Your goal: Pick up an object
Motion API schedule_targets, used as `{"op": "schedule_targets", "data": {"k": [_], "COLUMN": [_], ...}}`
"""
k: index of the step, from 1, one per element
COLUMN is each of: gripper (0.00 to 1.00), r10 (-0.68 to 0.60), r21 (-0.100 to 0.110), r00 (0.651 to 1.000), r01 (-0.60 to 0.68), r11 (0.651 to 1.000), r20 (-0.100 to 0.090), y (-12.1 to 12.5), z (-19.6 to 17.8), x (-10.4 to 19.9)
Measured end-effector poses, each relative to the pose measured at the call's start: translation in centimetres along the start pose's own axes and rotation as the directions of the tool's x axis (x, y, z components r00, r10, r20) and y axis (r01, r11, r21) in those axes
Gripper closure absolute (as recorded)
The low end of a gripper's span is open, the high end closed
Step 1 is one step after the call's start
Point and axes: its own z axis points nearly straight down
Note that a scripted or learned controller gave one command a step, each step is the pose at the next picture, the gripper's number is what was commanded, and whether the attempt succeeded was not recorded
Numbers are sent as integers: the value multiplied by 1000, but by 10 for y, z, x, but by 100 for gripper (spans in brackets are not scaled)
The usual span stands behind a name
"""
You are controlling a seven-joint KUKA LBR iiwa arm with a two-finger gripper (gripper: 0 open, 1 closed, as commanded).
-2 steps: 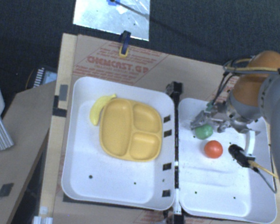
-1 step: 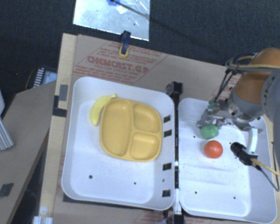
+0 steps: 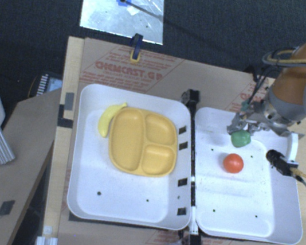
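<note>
Two shallow white bins sit side by side on the bench. Left bin (image 3: 80, 194) holds a yellow divided plate (image 3: 141, 142) with a banana (image 3: 107, 119) just beside its left edge. Right bin (image 3: 253, 220) holds a red tomato-like ball (image 3: 233, 163) lying loose near the middle. Gripper (image 3: 242, 130) is positioned at the bin's far end, fingers closed around a green round object (image 3: 241, 138), which is between them, above the bin floor.

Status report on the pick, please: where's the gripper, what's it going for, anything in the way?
Gripper at right bin's far edge, right above green object; grasp unconfirmed. Red ball loose nearby. Yellow tray and banana in left bin, clear of it.
</note>
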Motion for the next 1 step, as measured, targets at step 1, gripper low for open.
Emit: {"op": "schedule_targets", "data": {"k": [1], "gripper": [100], "r10": [-6], "r21": [-3], "r00": [1000], "r01": [6], "r11": [1000], "r20": [1], "y": [12], "z": [-58], "x": [1]}}
